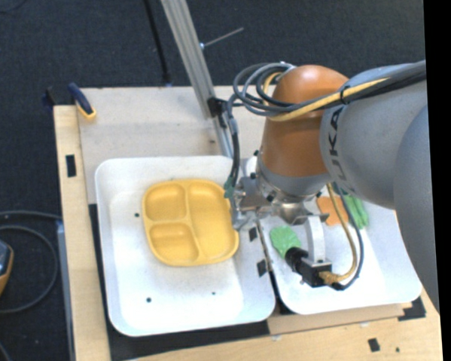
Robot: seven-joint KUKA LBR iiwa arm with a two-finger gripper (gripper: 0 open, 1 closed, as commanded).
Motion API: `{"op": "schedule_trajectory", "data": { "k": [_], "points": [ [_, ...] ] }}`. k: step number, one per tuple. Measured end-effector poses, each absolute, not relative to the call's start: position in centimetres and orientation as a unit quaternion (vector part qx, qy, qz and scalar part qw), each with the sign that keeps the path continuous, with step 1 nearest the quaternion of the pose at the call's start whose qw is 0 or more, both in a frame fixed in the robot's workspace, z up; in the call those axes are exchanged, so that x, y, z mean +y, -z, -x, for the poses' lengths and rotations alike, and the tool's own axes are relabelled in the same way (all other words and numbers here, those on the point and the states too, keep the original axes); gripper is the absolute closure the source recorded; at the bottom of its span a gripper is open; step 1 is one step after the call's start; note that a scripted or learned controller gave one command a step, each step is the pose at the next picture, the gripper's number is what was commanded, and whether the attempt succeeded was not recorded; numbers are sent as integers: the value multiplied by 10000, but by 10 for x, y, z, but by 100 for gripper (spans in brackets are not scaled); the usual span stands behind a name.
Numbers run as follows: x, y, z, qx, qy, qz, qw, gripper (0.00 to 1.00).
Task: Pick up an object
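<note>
Only readable bit: part of "KUKA" lettering, dark on grey arm housing (334,151), half cut off. Nothing else legible.

A yellow divided tray (190,221) lies in the left white bin (130,294). At its three o'clock, the arm's orange-banded wrist (302,138) hangs over the right bin (381,281) (green objects (283,238) showing beneath), the gripper (250,220) by the tray's edge.
</note>
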State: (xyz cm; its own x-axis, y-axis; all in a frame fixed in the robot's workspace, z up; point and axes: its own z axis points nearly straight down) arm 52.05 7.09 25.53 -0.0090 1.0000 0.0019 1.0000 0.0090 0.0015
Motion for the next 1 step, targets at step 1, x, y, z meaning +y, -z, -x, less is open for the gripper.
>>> {"op": "schedule_trajectory", "data": {
  "k": [1],
  "points": [
    [67,-255,-521,-7086,1,7056,-5,0]
  ]
}}
